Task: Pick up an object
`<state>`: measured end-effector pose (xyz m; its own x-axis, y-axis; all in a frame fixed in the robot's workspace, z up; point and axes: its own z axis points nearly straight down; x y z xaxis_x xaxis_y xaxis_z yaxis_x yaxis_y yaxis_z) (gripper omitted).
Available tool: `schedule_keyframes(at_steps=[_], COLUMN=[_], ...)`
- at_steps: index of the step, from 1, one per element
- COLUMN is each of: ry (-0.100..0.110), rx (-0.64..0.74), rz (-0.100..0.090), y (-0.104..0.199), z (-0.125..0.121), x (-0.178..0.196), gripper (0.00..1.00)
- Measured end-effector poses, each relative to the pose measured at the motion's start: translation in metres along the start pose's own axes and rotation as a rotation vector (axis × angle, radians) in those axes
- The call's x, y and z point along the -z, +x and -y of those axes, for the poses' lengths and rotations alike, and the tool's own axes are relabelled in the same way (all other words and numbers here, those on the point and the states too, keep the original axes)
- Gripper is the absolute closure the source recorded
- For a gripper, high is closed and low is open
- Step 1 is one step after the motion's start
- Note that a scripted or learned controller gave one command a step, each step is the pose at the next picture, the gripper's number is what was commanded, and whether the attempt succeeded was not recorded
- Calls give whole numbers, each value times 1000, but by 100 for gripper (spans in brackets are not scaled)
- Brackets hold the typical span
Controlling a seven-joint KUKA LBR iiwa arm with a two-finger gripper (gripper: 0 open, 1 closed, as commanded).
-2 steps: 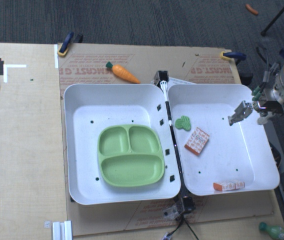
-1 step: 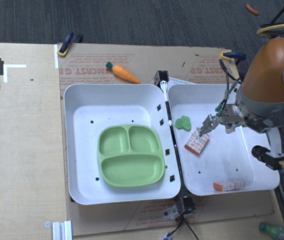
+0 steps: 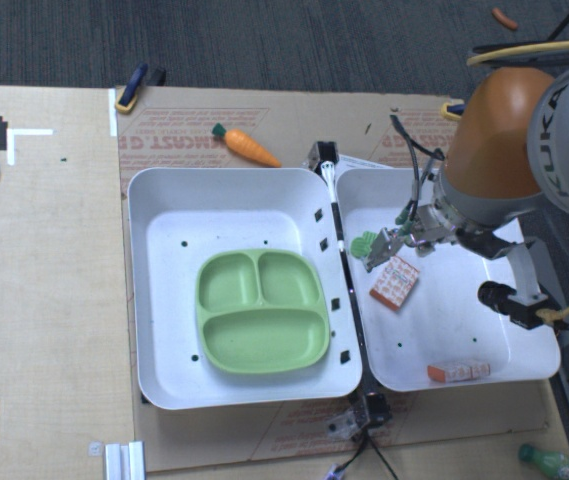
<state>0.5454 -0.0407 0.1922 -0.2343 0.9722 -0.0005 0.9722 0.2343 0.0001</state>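
My gripper [image 3: 382, 251] hangs low over the left part of the right bin [image 3: 484, 353], reaching in from the right. A small green object [image 3: 363, 242] lies right at its tip, against the bin's left wall; whether it is held cannot be made out. Just below the gripper lies a small orange-and-white box [image 3: 395, 283], tilted on the bin floor. An orange-and-white packet [image 3: 459, 372] rests near the right bin's front edge.
The left bin [image 3: 159, 268] holds a green divided plate [image 3: 262, 311]. A toy carrot [image 3: 247, 145] lies on the cardboard behind the bins. A blue clip [image 3: 131, 86] sits at the back left, and a green bottle [image 3: 554, 460] at the bottom right.
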Motion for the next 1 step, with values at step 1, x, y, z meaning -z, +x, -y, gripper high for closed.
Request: schedule_keyframes(at_steps=[1], ry=[0], rx=[46], rz=[0], y=[-56], z=[53], x=[-70], gripper=[0])
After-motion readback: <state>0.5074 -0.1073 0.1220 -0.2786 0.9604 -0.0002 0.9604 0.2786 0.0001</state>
